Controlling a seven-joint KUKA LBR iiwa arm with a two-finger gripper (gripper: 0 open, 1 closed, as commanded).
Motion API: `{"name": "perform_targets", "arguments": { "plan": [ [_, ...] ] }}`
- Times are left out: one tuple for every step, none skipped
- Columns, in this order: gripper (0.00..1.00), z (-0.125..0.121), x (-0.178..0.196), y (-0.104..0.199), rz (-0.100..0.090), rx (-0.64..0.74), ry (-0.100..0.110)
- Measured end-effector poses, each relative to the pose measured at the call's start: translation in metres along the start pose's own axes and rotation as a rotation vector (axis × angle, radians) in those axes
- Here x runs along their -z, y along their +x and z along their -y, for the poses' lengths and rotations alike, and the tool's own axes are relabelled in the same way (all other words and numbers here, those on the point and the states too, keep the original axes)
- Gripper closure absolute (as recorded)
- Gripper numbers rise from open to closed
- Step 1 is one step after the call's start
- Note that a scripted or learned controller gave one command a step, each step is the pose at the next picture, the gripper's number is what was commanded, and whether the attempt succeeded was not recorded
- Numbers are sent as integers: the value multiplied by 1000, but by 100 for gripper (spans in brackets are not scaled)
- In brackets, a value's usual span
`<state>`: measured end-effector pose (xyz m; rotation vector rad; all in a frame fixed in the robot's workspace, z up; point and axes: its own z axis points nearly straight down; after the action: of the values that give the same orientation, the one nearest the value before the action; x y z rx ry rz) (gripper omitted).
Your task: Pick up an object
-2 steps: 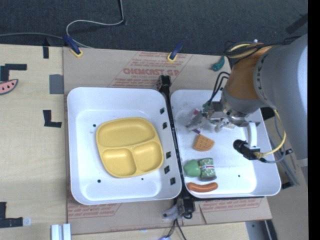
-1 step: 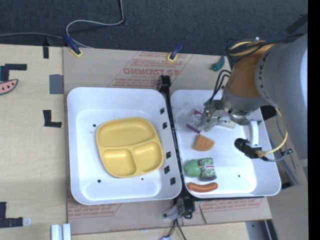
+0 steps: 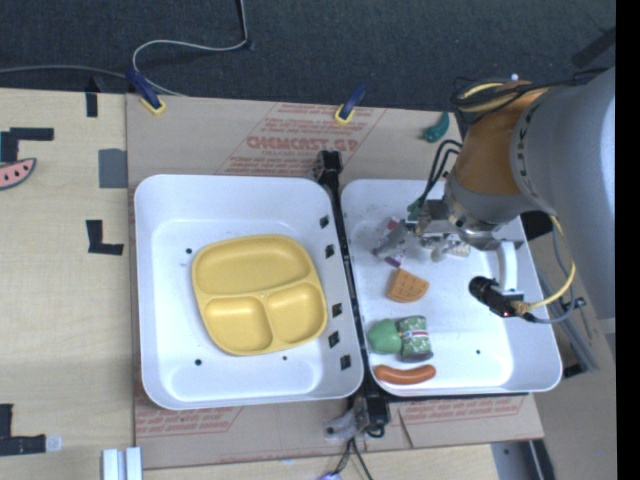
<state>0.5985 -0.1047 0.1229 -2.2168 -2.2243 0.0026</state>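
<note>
Nearest the lens, at the front edge of the right bin [image 3: 540,368]: a toy sausage [image 3: 404,373], long axis running left-right along the bin's front wall. Just behind it, touching or nearly so, a green rounded toy [image 3: 382,336] beside a small green printed can [image 3: 415,338]. Farther back, a tan waffle-like piece [image 3: 407,287], lying alone on bare white floor. Behind that again, the tool [image 3: 392,248], low over the back-left part of the right bin, reaching in from the right under the grey arm with its orange band [image 3: 490,153]. Fingers apparently spread, with a small dark scrap near the tips, nothing seen clamped between them; hard to judge further at this scale. Probable target: the waffle-like piece, lying just toward the camera from the tool and slightly to the right, well apart from the can and sausage cluster. Likely need: a short shift toward the front of the bin, then a straight descent. Left bin [image 3: 160,368] on the tabletop [image 3: 60,298] holding a yellow divided plate [image 3: 260,293], well away from the tool.
</note>
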Motion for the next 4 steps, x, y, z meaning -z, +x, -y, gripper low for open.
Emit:
{"name": "perform_targets", "arguments": {
  "plan": [
    [0,57,-34,3,-1,-3,0],
    [100,57,-25,4,0,-3,-1],
    [0,57,-25,4,0,-3,-1],
    [100,57,-16,4,-1,-2,0]
  ]
}}
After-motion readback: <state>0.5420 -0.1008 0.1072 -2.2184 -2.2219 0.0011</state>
